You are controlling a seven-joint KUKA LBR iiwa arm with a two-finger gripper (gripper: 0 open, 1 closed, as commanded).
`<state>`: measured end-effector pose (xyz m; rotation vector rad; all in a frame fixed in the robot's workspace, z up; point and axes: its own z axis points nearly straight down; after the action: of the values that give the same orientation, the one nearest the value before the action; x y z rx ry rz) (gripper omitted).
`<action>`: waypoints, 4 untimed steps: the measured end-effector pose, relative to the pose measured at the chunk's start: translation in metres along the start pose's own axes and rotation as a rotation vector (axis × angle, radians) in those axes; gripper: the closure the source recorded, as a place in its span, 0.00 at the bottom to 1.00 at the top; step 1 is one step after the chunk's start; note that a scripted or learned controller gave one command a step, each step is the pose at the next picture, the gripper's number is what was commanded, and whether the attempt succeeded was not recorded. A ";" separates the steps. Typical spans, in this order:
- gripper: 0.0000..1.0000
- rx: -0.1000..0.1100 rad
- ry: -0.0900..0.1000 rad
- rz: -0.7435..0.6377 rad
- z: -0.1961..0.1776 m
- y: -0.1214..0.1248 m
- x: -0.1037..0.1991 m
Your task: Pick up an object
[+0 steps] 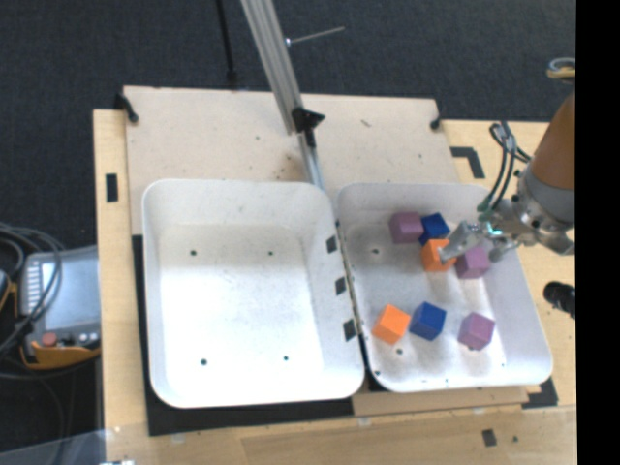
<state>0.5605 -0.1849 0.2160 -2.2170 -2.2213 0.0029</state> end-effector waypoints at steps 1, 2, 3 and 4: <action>0.00 -0.005 -0.001 0.000 -0.003 0.001 0.000; 0.00 0.000 -0.002 0.003 0.041 0.000 -0.007; 0.00 0.000 -0.002 0.003 0.086 -0.004 -0.015; 0.00 -0.007 -0.004 0.004 0.119 -0.003 -0.016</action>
<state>0.5575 -0.2012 0.0973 -2.2265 -2.2227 0.0000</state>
